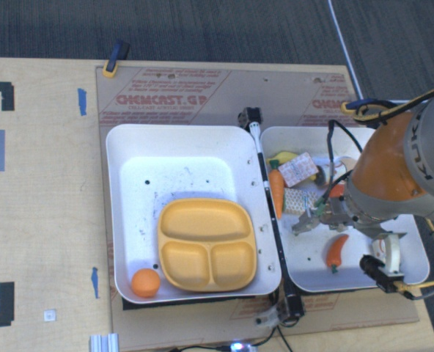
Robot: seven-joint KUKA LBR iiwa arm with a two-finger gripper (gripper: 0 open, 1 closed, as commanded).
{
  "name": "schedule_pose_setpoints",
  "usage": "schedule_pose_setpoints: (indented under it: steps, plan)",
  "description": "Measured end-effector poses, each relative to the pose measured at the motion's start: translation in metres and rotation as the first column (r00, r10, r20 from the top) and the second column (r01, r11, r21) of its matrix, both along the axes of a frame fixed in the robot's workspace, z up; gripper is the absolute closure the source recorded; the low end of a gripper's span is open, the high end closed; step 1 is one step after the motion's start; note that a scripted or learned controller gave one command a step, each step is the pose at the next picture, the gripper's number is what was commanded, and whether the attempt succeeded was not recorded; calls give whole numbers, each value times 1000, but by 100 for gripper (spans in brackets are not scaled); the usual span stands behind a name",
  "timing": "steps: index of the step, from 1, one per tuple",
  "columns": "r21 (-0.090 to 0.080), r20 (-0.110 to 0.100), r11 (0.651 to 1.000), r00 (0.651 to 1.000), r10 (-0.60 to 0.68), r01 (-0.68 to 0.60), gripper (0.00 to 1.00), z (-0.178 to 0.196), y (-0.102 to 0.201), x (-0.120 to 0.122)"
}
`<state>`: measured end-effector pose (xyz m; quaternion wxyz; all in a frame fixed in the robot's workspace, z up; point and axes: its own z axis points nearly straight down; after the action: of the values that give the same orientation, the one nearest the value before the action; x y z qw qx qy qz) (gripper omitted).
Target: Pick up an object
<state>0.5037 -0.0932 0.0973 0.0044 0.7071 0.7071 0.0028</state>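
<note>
The right bin holds several small items. An orange carrot lies along its left wall. A pale speckled block rests near the back, with a yellow banana behind it. A second speckled piece lies just left of my gripper. The gripper hangs low over the bin's middle, and nothing shows in its grasp. A small orange chili lies on the bin floor to its lower right. A red item is partly hidden by the wrist.
The left bin holds a yellow divided plate and an orange ball at its front left corner. The grey and orange arm covers the right bin's right half. Cables trail at the front right.
</note>
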Motion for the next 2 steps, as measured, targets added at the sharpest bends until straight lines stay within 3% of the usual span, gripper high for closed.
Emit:
schedule_pose_setpoints:
  steps: [1, 2]
  plan:
    - [-1, 4, 1000, 1000, 0, 0, 100, 10, 0, 1]
    - [-1, 3, 1000, 1000, 0, 0, 0, 10, 0, 1]
